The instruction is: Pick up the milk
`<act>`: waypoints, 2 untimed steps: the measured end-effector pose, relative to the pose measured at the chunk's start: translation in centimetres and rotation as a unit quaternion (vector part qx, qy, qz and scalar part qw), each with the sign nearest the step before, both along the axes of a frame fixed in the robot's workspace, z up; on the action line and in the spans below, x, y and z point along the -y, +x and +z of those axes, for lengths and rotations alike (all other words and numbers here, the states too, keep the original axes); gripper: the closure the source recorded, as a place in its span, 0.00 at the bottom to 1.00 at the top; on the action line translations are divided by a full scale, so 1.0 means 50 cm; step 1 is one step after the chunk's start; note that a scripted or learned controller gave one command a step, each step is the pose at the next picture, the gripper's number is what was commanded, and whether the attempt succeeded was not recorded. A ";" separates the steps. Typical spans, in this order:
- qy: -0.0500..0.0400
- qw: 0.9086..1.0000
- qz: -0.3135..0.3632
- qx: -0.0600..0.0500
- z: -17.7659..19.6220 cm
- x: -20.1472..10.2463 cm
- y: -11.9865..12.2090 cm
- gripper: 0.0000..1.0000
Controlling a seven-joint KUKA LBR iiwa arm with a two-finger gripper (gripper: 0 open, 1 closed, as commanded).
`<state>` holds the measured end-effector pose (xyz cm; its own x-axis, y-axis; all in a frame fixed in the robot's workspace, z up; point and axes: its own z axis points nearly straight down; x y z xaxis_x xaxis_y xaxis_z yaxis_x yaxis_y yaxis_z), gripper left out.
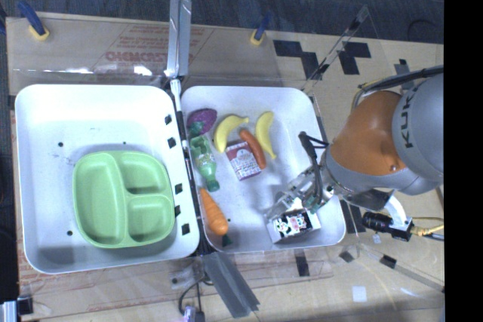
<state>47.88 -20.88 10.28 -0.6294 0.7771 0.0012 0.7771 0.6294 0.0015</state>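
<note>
The milk carton (295,224) lies on its side at the near right corner of the right bin (249,96), close to the bin wall. The gripper (303,196) hangs just above it, touching or almost touching; I cannot tell how wide it is open, and nothing is visibly held. A good grasp needs the gripper lowered straight across the carton's narrow sides, away from the wall.

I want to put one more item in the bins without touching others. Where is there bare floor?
Left bin: bare floor all round the green divided plate, widest along the far wall. Right bin: a bare strip between the carrot and the milk carton. It is crowded near the divider, around the bananas, and at the gripper above the milk.
</note>
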 end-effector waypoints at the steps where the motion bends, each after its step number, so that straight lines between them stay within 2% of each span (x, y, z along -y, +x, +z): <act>1: -0.002 0.999 0.044 0.002 -0.019 0.001 0.026 0.00; 2: 0.000 1.000 -0.004 0.002 -0.019 0.000 0.001 0.00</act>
